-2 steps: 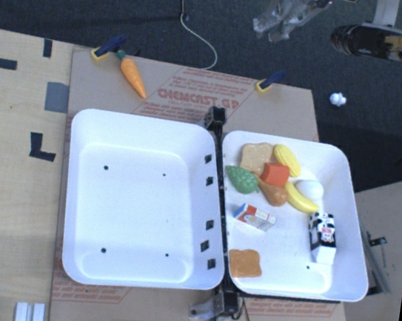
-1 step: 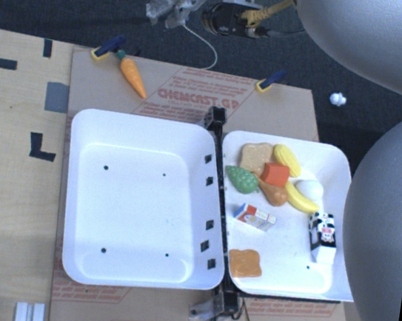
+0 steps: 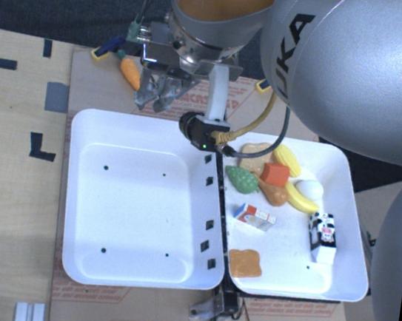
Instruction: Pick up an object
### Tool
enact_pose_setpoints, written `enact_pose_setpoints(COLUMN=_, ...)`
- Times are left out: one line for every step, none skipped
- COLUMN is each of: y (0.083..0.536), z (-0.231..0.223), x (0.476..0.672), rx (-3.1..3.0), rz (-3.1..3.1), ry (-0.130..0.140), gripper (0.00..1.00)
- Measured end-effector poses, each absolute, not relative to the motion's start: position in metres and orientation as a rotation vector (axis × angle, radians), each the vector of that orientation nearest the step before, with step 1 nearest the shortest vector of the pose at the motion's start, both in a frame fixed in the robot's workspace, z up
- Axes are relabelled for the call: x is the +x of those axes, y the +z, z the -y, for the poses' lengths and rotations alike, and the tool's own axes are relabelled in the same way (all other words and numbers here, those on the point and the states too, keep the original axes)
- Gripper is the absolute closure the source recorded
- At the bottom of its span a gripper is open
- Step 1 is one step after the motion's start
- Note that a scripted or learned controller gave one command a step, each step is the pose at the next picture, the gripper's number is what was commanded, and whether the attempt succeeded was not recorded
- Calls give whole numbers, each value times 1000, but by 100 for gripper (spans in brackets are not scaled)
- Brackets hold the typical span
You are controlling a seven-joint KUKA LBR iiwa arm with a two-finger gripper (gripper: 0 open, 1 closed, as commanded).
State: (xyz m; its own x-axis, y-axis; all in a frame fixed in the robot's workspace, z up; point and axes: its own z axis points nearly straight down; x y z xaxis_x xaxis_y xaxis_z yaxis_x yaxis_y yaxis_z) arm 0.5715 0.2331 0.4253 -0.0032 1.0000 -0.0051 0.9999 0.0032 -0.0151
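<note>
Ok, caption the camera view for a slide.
Gripper hovers beyond the bins; toys fill the right bin.

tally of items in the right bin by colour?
Yellow: 2, banana, second yellow piece
Green: 1, green item
Orange/brown: 3, toast-like slice, pear-shaped piece, red-orange block
White: 1, egg
Red-white: 1, small carton
Black-white: 1, cow-pattern box
Tan: 1, piece
Total: 10

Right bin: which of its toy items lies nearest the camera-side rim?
The flat orange-brown toast piece, alone near the right bin's lower rim; the other toys cluster farther up.
</note>
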Motion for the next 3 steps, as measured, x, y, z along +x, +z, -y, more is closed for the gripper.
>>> enact_pose_setpoints(y=329, z=-216, x=481, rx=-2214, rz=2218, ry=26, gripper=100)
enact_pose_setpoints(y=267, z=-168, x=482, rx=-2224, rz=2215, ry=16, gripper=100)
enact_pose_setpoints(y=313, z=-92, x=484, rx=-2230, rz=2216, ry=0, gripper=100)
